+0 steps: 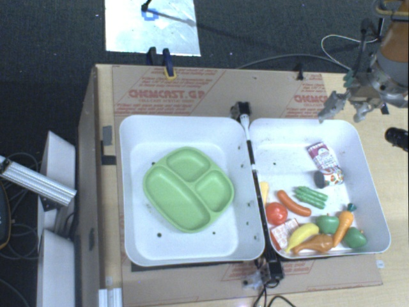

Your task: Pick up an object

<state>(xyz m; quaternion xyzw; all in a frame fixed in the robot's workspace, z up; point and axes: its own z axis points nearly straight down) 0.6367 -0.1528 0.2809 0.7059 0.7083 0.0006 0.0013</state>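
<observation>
Your end effector (350, 105) hangs released above the right bin (374, 190)'s far rim; drop onto the isolated carton (322, 157), avoiding the crowded near corner.

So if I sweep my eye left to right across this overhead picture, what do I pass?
Green divided plate in the left bin → divider between the bins → toy tomato → toy sausage → green bean pods → toy carrot → the gripper, above the right bin's far corner.

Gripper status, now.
Gripper: open, holding nothing, above the right bin's far edge.
</observation>
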